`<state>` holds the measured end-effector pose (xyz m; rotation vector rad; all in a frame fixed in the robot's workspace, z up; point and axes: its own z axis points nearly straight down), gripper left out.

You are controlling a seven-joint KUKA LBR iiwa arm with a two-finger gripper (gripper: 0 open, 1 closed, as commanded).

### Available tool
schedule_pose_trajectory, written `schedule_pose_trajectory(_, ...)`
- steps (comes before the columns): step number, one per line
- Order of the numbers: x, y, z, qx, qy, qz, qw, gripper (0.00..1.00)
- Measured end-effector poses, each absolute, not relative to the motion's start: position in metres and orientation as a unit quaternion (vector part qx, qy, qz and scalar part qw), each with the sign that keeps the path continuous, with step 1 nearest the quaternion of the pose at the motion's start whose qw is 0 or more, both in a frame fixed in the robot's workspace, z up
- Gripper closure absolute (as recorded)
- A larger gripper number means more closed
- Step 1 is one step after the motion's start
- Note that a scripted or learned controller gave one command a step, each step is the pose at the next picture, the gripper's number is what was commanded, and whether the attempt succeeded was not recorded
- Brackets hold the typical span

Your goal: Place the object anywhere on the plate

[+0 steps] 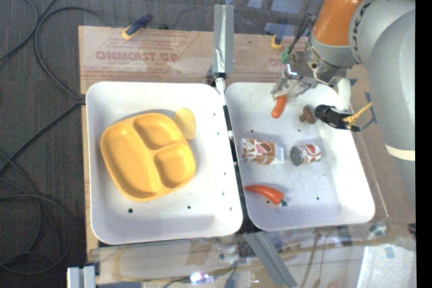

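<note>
Where hand (289,86) overhangs: carrot (278,106) half-hidden.

Two shallow white bins side by side: left bin (101,212) at frame centre-left, right bin (351,202) at centre-right. One yellow sectioned plate (148,155) with three compartments, in the left bin. In the right bin, two orange carrot-like pieces: upper carrot (278,106), lower carrot (264,193). One small carton (259,151), one can (307,154), one small brown item (308,114). Two clamps at the board's top edge: left clamp (136,25), right clamp (276,41).
</note>
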<state>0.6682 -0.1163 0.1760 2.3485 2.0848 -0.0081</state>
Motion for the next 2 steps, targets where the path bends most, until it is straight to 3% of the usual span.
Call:
schedule_pose_trajectory(1,0.668,-0.027,0.209,0.723,0.69,-0.0012,0.0,1.0)
schedule_pose_trajectory(2,0.667,0.059,0.182,0.752,0.659,-0.0019,-0.001,1.0)
